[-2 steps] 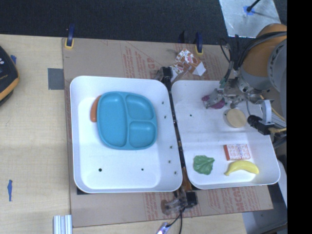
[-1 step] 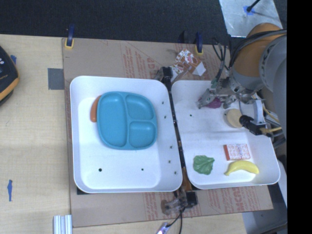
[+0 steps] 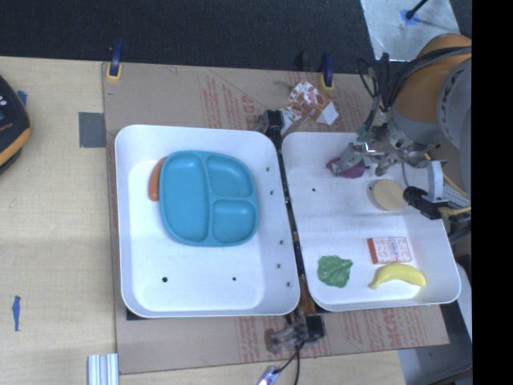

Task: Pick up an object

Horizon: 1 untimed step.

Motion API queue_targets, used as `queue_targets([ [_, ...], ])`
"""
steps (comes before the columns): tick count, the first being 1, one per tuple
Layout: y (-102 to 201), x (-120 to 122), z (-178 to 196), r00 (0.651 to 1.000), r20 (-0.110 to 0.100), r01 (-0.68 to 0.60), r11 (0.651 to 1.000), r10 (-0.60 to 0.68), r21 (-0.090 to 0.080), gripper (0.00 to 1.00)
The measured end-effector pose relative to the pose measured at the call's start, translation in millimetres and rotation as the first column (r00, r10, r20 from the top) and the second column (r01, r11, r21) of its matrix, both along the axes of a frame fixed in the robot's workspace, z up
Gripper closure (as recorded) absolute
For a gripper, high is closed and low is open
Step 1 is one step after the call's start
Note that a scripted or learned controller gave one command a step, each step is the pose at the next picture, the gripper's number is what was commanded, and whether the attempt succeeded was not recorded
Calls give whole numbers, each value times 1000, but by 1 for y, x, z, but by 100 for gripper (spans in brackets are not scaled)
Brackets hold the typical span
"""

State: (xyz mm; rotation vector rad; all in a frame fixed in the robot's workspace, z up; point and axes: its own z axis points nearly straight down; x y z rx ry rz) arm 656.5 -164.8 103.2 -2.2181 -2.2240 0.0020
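A wooden tabletop [image 3: 56,215] carries a brown cardboard sheet [image 3: 200,103]; two white bins [image 3: 128,215] [image 3: 321,207] sit on the sheet, at 9 and 3 o'clock.

- A wooden surface [image 3: 56,231] carries a brown cardboard sheet [image 3: 208,103].
- Blue clamps [image 3: 115,54] hold the sheet's far edge.
- Grey tape [image 3: 92,129] sticks to the surface, left of the sheet.
- A yellow and black device [image 3: 11,127] lies at the left edge.
- A crumpled wrapper [image 3: 309,103] rests beyond the bins.
- Dark carpet [image 3: 200,10] lies behind the surface.
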Motion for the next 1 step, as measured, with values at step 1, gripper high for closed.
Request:
queue_targets([
  [1,24,0,-11,1000,-3,-3,1000,3,0,0],
])
